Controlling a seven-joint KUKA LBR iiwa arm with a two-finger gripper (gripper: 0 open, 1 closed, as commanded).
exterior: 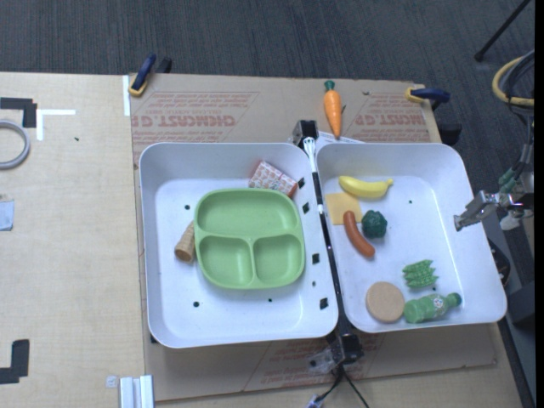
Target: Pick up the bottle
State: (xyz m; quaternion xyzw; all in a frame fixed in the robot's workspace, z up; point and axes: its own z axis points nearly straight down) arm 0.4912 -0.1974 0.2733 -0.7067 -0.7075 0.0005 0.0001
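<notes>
The bottle (432, 306) lies on its side in the near right corner of the right bin (476, 236), green, cap end toward the right wall, its other end touching or just beside the tan disc (385, 301). Just behind it sits the pea pod (419, 272), close enough to get nudged. Your gripper (480, 208) hangs over the bin's right rim, farther back and well clear of the bottle; from this angle I cannot tell its state, so check that yourself before descending. Bring it forward along the right wall, then in over the bottle's middle. Turn the wrist so you close across the narrow body, not along it. Mind the near wall and the corner; there looks to be little room on that side. Farther back, the sausage (358, 234), broccoli (373, 223) and banana (365, 186) lie out of your path, and the left bin with the green tray (250, 238) needs no attention
</notes>
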